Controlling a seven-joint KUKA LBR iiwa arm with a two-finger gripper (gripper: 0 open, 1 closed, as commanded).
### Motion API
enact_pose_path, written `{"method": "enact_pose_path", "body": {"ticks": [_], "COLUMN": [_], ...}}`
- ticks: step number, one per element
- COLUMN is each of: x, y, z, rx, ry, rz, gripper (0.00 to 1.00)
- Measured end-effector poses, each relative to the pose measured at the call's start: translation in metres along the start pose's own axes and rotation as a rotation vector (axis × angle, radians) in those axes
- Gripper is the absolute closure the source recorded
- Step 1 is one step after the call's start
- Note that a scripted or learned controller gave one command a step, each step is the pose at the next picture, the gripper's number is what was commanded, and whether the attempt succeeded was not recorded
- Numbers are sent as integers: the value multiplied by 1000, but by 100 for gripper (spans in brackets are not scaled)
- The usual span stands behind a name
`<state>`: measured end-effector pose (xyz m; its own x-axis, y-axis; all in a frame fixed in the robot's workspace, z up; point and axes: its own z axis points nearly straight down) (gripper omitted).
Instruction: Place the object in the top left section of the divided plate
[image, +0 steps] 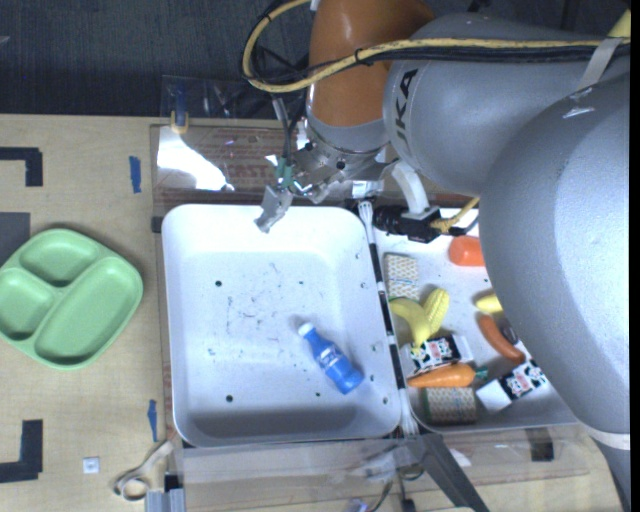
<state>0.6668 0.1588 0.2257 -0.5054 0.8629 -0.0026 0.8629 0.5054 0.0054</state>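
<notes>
In the camera view, the left bin (200, 300) is seen with much open floor. Only the blue bottle (331, 358) lies in it, near the lower right part, apart from all four walls. The bottle is lying on its side. Its long axis runs at a slant from upper left to lower right, and the white cap end points to the upper left. A pale label is seen around its upper half, but no writing can be read on it.

The claw (272, 212) is placed over the far rim of the left bin, close to the upper middle edge, well apart from the bottle. Nothing is seen between its fingers; if they are open or closed cannot be told.

The green divided plate (66, 297) rests on the wooden surface (80, 160) to the left of the bins, apart from the bin wall.

The right bin (425, 425) is crowded: a banana (424, 312), a carrot (441, 377) and small cartons with black and white marks lie close together. Part of the letters "KUKA" is seen on the grey arm (480, 110).
</notes>
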Motion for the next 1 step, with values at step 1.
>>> {"method": "enact_pose_path", "body": {"ticks": [1], "x": [27], "y": [-55], "z": [136], "rx": [-5], "ry": [1], "rz": [-164], "gripper": [0]}}
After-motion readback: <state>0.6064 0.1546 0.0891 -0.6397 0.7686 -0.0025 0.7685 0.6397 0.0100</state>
